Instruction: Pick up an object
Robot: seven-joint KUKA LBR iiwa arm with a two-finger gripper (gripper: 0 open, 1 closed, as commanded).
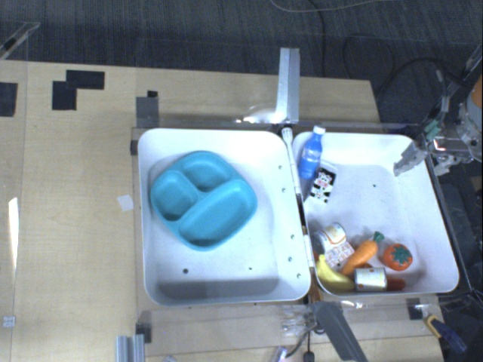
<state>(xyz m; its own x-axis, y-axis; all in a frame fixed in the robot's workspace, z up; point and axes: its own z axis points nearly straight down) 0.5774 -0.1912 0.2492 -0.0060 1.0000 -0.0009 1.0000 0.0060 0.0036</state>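
The pick looks barely begun: every candidate object lies in the right bin (423, 277), and nothing visible sits between the tips of the claw (407, 161), which hangs over that bin's far right corner, so whether it is spread or closed cannot be told. Within the right bin, the blue bottle (310, 159) and a black-and-white patterned piece (323, 185) rest along its left wall, while the banana (333, 274), carrot (361, 253), tomato (398, 256) and a small can (370, 279) crowd its near edge. Reaching down, closing on one item and lifting it all remain, by this judgement; the blue divided plate (202, 199) lies in the left bin (226, 281), beside the right bin.
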